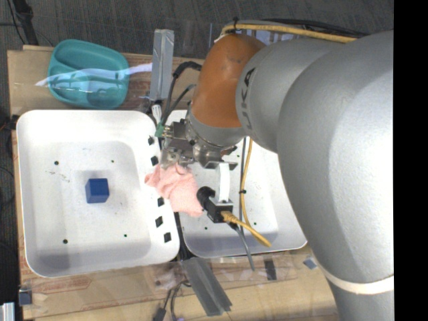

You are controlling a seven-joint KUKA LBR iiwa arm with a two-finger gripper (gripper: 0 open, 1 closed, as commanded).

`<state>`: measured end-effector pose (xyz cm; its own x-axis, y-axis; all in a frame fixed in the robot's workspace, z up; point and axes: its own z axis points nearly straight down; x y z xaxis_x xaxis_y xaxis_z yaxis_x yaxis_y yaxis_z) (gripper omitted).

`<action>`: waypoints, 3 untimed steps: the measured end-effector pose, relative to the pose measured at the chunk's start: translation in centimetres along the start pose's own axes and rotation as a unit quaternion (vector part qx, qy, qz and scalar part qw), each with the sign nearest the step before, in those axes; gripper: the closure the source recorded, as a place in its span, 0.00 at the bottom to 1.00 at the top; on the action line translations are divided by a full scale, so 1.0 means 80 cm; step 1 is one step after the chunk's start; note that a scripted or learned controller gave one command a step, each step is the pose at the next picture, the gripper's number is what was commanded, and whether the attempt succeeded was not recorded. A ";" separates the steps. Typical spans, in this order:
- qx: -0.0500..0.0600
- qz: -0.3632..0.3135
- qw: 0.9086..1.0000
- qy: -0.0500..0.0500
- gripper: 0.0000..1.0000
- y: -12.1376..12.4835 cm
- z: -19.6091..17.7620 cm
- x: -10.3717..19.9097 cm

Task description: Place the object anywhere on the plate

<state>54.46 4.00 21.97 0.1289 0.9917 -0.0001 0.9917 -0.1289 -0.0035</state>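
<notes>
Pink crumpled cloth [175,187] bunched over the ridge between the two white bins, draped from the right bin [281,236] toward the left bin [40,146]; long axis running roughly far-left to near-right, no clear pointing end. Directly below the gripper [179,158], touching or nearly so; whether actually pinched, impossible to tell. Likely trouble: soft fabric slipping free or snagging on the bin rim during a lift. Blue cube [97,190] well apart in the left bin.
</notes>
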 end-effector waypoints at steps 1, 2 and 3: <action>0.000 0.004 1.000 -0.001 1.00 -0.050 0.031 0.112; 0.001 0.016 1.000 -0.001 1.00 0.047 0.054 0.103; 0.001 -0.012 1.000 0.000 1.00 0.039 0.071 0.093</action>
<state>58.49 10.97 16.31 0.1042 0.9946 -0.0004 0.9945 -0.1042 -0.0061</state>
